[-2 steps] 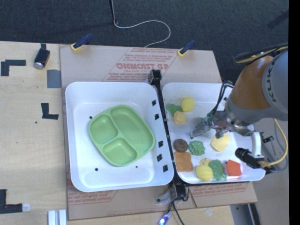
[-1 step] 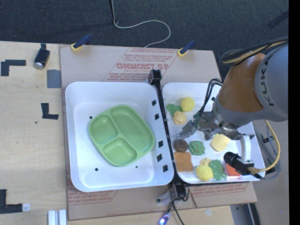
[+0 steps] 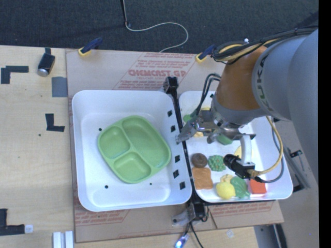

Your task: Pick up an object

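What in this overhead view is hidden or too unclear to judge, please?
- Pincer: the arm's own wrist covers it from above, so its state cannot be judged.
- Right bin: the arm hides its far half and whatever lies there.
- Green item by the divider: partly under the wrist, unidentifiable.
- Small toys near the yellow one: too small and crowded to name.

Wooden bench (image 3: 31,154) carries a printed cardboard sheet (image 3: 150,74). On the sheet, two white bins side by side: left bin (image 3: 88,190), right bin (image 3: 276,190). Black tape marks (image 3: 51,122) and a small cylinder (image 3: 45,63) at far left.
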`<state>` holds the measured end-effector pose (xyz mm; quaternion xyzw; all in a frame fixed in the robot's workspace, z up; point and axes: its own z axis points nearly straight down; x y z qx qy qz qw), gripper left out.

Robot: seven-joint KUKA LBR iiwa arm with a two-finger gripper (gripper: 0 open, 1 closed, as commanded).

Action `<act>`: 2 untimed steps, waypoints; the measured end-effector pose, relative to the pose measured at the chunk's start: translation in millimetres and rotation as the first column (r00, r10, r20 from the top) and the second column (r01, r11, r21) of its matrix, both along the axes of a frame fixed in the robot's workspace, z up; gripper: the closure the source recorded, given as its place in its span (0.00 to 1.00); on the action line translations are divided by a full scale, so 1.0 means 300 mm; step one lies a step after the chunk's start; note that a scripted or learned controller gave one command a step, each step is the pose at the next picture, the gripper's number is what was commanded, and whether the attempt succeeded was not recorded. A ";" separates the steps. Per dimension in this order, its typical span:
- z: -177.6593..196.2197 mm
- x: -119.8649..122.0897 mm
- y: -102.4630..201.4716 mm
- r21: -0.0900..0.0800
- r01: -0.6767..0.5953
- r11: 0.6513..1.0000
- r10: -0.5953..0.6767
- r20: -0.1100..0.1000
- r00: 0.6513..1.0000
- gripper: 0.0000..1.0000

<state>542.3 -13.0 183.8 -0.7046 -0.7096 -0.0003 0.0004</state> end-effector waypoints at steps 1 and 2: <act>0.032 -0.006 -0.010 0.000 0.004 1.000 -0.004 -0.004 1.000 1.00; 0.543 0.026 0.112 0.001 0.000 1.000 0.000 0.016 1.000 1.00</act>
